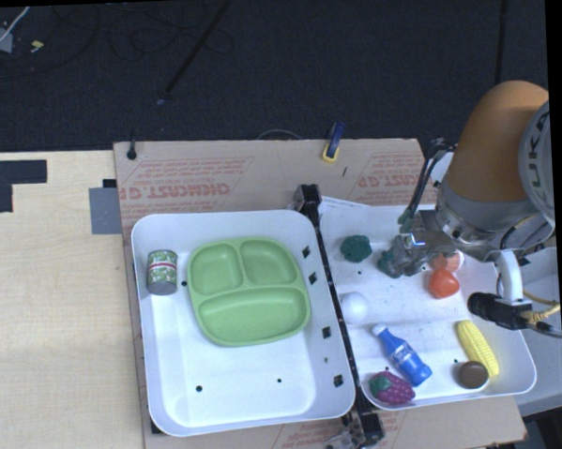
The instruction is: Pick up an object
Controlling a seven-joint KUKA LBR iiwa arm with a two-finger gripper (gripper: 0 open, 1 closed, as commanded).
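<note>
A: Where is the tool (pixel 402 256) seen?

B: It is seen low over the right bin (pixel 524 377), near that bin's upper middle, at the end of the grey arm (pixel 503 160) with the orange band. A dark grey-green lump appears at its tip, but whether that lump is part of the tool or a separate thing cannot be told.

A: Is anything held?

B: Nothing can be made out between the fingers. Whether they are spread or closed cannot be told, since the tip is small and blurred.

A: What is laid out in the right bin?

B: A dark green object (pixel 355 248) is found just left of the tool, apart from it. An orange-red object (pixel 443 283) lies just right of and below the tip, partly under the wrist. A white ball (pixel 354 306) rests near the divider. Lower down, a blue bottle (pixel 401 354) lies tilted, with a purple bunch of grapes (pixel 391 388) just beside its lower end. A yellow corn cob (pixel 477 347) and a brown round piece (pixel 472 375) are seen at the lower right, touching or nearly so.

A: And the left bin (pixel 178 403)?

B: A green divided plate (pixel 249 291) is set in its upper half, and a small can (pixel 161 271) stands just beside the plate's left edge.
</note>
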